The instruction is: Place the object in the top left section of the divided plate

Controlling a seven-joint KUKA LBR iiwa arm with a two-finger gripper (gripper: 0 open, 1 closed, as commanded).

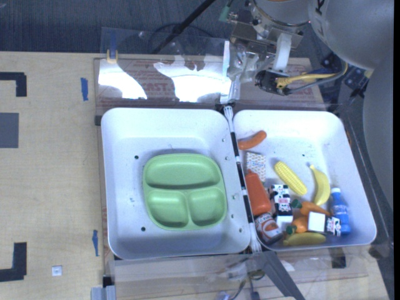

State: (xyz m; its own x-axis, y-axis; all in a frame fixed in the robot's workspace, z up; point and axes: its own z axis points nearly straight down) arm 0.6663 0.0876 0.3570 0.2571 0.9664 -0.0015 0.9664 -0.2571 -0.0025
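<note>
Green plastic divided plate lies empty, below-left of the raised gripper, whose grip state I cannot tell. Toy food sits below it; descending squarely over one isolated piece should help.

Divided plate seated in left bin. Toy foods heaped in right bin: sausage behind corn, banana right of corn.

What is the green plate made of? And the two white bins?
The green divided plate looks like matte moulded plastic: one even colour, soft rounded ridges between sections. The left white bin and the right white bin seem smooth, slightly glossy plastic with rounded corners, though I can't be sure.
</note>
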